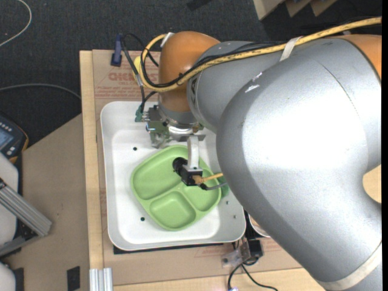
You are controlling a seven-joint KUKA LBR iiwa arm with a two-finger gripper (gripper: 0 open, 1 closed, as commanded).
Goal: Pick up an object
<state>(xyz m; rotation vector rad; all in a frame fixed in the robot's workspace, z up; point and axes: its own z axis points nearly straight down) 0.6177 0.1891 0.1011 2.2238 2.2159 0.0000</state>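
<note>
The green divided plate (pixel 159 176) sits flat in the left white bin (pixel 119 162), filling most of the middle and nearer part of it. It's kind of a rounded blob and nearly as wide as it is long. If there's a long axis, it runs diagonally from the bin's far left toward its near right. The one big compartment faces the far side and a smaller one faces the near edge. The right-hand bit of the plate is hidden under the robot.

The bin rests on a tan cardboard-looking bench top (pixel 91 180) with red print on it, and there's dark carpet (pixel 60 35) all around. A thin white cable (pixel 27 5) loops across the floor at the top left.

The grey arm (pixel 297 138) comes in huge from the right. Its orange band (pixel 182 53) is over the bin's far edge with the wrist pointing down. The gripper (pixel 160 132) is low inside the bin, right by the plate's far rim. Honestly can't tell whether it's open or closed from this angle.
</note>
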